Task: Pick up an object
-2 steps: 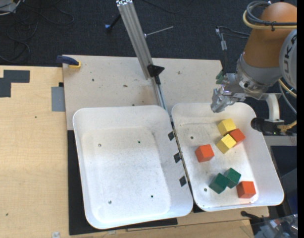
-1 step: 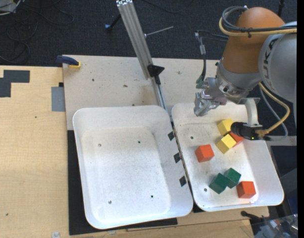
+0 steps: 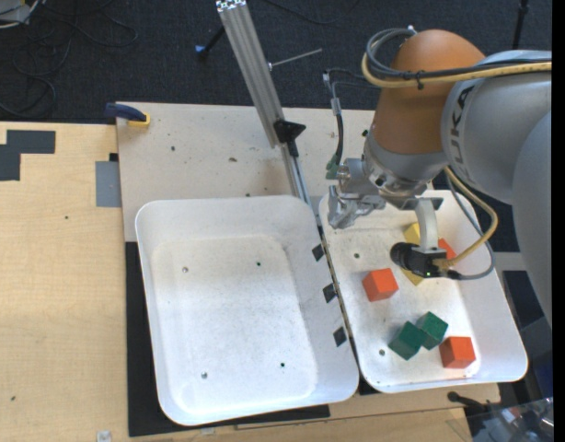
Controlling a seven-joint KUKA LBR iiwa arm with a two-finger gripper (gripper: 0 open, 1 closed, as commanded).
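An orange cube (image 3: 380, 284) lay right of centre, below and right of the gripper (image 3: 340, 212); its grip state couldn't be told.

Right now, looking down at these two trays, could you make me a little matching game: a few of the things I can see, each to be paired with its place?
Things:
1. orange block
2. green blocks
3. blue clamp
4. gripper

Places:
A. far left corner of the bench
B. top left of the right bin
C. middle of the right bin
D. near front of the right bin, two touching

Pairs: 1-C, 2-D, 3-A, 4-B
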